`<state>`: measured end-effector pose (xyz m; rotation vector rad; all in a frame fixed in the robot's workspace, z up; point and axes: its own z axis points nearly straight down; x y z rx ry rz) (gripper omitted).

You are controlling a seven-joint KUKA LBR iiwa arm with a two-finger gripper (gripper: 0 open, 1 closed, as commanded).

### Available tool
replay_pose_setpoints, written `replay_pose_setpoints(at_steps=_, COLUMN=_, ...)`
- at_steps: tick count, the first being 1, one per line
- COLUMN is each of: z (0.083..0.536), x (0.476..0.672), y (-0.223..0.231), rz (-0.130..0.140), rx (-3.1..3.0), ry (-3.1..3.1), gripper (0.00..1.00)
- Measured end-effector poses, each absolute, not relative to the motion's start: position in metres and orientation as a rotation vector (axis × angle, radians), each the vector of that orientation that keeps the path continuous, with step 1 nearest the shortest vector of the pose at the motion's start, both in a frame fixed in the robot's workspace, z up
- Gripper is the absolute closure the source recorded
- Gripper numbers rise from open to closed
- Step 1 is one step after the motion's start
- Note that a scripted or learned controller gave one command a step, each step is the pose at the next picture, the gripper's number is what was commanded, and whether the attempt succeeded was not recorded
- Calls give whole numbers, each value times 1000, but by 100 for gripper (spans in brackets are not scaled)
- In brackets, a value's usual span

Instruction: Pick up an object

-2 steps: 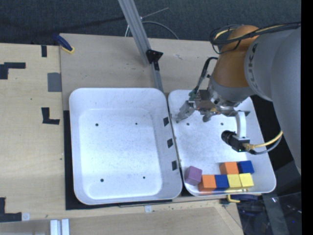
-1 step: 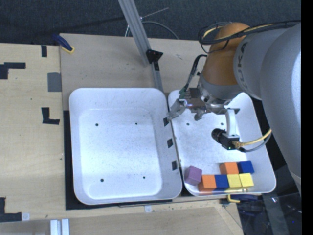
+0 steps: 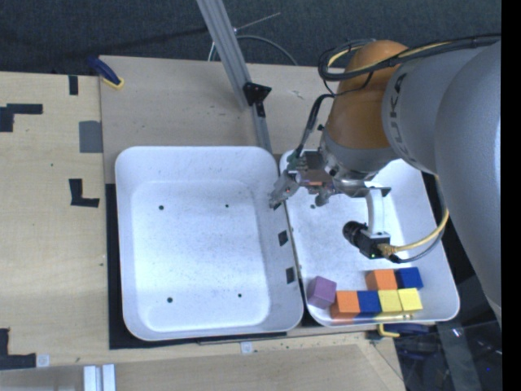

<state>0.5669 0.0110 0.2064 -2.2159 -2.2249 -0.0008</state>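
Several small blocks lie in the near corner of the right bin point(image 3: 446, 298): a purple block point(image 3: 322, 289), an orange block point(image 3: 348, 301), a blue block point(image 3: 369, 301), two yellow ones point(image 3: 399, 300), and behind them another orange block point(image 3: 380, 280) and blue block point(image 3: 408, 278). My gripper point(image 3: 299, 195) hangs over the far left part of the right bin, close to the wall shared with the left bin. It is open, with nothing between its fingers, and stands well clear of the blocks, which lie toward the near edge.
The left bin point(image 3: 130, 218) sits beside the right one, their walls touching. A slanted metal pole point(image 3: 232, 51) rises from behind the bins. A black cable fitting point(image 3: 362, 239) hangs off the wrist over the right bin.
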Motion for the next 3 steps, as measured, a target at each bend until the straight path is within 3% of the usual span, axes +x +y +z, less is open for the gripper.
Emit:
replay_pose_setpoints(at_steps=1, z=191, x=635, y=53, rz=-2, rx=-2214, ry=-2228, gripper=0)
replay_pose_setpoints(at_steps=2, z=192, x=631, y=82, rz=2, rx=-2217, ry=-2225, gripper=0)
replay_pose_setpoints(at_steps=3, z=192, x=566, y=93, rz=7, rx=-2218, ry=-2220, gripper=0)
